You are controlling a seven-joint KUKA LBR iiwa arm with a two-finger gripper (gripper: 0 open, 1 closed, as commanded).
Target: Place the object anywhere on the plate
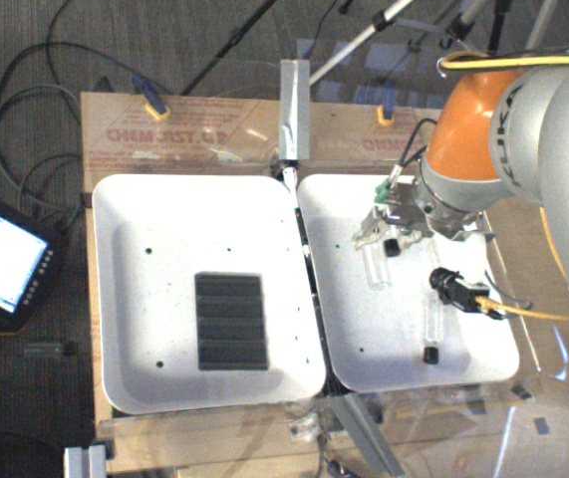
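We find the dark ridged plate (230, 320) lying flat in the left bin (125, 207), apparently awaiting its load, while in the right bin (339, 342) the gripper (401, 263) hangs with clear fingers spread and holding nothing, the task's object unidentifiable.

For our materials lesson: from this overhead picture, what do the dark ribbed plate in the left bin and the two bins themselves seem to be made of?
The dark plate looks like matte black rubber or plastic: it gives no shine, and ridges run across it. The left bin and right bin look like smooth white moulded plastic, going by their rounded corners and soft sheen, though coated metal cannot be ruled out.
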